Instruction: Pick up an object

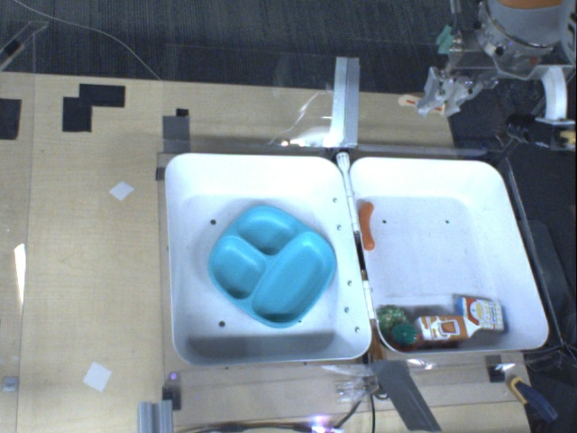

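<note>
A blue three-part plate [272,264] lies in the left bin [189,188]. In the right bin [469,174], an orange carrot-like stick [366,226] rests against the left wall. Along the front wall sit a green leafy toy [395,324], a ketchup-style bottle [442,329] lying on its side, and a small carton [479,312]. My gripper [439,97] hangs high above the bench, beyond the right bin's far edge, with nothing visible between its fingers.
A metal divider post [346,106] rises at the back between the two bins. Black markers [90,105] sit on the wooden bench top at the far left. Clamps and cables lie at the bench's front edge [379,391].
</note>
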